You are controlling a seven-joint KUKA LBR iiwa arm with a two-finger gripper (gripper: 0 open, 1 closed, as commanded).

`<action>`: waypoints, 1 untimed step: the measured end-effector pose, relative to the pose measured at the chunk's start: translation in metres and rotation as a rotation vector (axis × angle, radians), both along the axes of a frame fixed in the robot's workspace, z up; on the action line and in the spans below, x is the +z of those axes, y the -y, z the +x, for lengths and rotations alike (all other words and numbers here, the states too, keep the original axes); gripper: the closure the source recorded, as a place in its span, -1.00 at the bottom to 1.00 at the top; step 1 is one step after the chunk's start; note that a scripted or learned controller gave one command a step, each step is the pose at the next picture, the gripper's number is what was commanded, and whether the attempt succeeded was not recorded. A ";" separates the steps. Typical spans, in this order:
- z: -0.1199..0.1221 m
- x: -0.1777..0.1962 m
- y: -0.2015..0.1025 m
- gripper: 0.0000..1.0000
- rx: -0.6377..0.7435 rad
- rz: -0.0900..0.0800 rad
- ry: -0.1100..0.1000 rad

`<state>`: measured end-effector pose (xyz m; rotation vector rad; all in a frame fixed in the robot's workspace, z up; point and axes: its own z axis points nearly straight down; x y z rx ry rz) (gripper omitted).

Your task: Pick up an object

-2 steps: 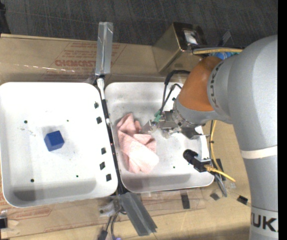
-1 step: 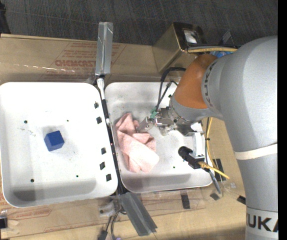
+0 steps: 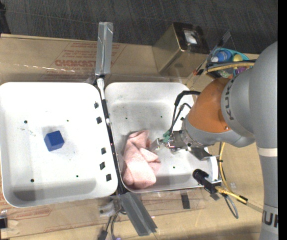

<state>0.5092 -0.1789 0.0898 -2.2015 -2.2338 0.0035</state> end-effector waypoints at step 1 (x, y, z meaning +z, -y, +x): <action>0.024 -0.001 -0.064 -1.00 0.107 -0.001 0.000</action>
